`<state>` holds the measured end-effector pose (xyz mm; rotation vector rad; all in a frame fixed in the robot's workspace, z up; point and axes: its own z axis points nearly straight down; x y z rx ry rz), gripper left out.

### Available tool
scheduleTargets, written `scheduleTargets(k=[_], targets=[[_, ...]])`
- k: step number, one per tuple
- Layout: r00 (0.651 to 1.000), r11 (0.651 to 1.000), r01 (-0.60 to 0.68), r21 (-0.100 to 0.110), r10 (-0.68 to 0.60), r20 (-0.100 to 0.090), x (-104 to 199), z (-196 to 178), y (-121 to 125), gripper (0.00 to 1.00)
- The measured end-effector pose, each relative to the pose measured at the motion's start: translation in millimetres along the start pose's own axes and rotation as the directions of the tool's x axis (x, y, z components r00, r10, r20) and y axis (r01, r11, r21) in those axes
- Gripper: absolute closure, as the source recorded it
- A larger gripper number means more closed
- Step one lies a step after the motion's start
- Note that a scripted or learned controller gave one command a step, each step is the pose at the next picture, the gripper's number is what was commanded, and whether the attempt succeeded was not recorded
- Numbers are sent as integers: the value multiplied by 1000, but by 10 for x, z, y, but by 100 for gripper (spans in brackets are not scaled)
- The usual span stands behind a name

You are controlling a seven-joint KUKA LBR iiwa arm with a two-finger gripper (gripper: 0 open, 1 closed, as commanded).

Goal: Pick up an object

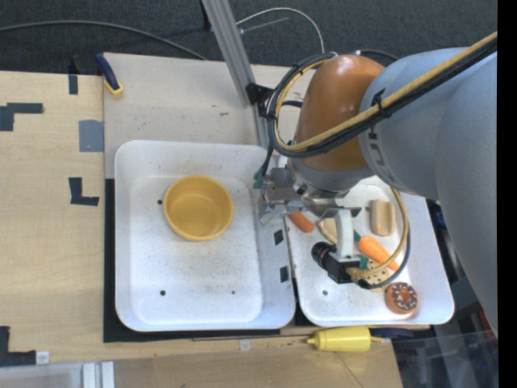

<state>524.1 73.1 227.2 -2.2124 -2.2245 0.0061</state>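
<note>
Fingers (271,204) low at the right bin's (428,309) left rim, gap impossible to tell; stubby orange piece (301,221) just beside.

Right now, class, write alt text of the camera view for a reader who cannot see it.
A grey robot arm hangs over the right white bin, which holds orange pieces and a doughnut. The left bin holds a yellow bowl.
</note>
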Motion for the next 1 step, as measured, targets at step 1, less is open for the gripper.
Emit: scheduleTargets(k=[1], targets=[[1000,1000,-4,-3,4,1,-27,-9,12,0]])
